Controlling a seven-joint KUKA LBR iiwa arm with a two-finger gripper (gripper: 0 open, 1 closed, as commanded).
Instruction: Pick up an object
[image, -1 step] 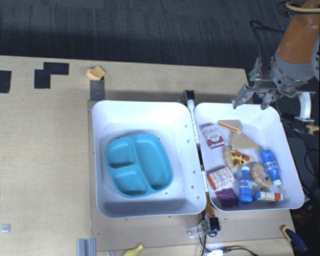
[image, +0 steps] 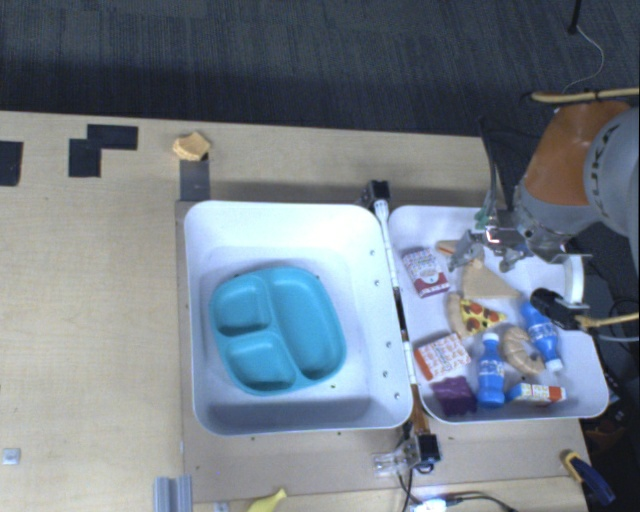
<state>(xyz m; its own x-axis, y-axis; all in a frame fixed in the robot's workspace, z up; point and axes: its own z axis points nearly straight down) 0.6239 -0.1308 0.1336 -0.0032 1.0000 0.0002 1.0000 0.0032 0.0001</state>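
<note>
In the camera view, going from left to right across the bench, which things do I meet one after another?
Black tape marks → tan crumpled lump → turquoise three-compartment plastic tray in the left white bin → red-and-white packet → pizza-slice toy → the arm's tool → orange band.

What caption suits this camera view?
Gripper hovers over toy-filled right bin; left bin holds a blue tray.

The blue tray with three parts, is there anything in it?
Empty. The blue tray lies flat in the left bin, and all three of its compartments show only bare blue.
</note>
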